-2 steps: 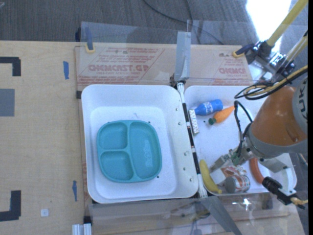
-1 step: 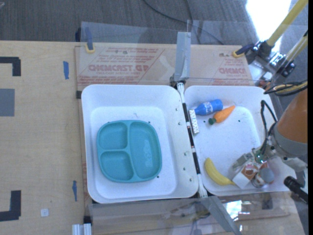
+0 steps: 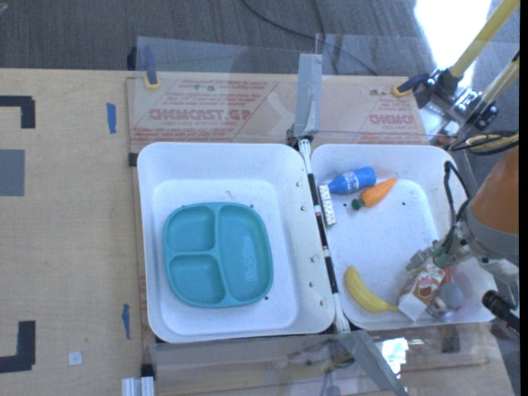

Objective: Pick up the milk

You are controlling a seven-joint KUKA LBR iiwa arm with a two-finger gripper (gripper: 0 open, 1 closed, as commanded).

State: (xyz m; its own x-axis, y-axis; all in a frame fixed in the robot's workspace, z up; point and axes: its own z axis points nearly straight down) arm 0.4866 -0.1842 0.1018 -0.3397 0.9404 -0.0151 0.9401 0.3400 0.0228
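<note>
Milk carton lying tilted at 5 o'clock in right bin, not lifted. Claw directly above; grip state indeterminate. Pickup outstanding.

A robotics lab test station: a plywood worktop marked with black tape squares (blue tabs too), two white bins, cables trailing across grey carpet.

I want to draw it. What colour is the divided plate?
The three-compartment plastic plate is teal, seen in the camera view.
</note>
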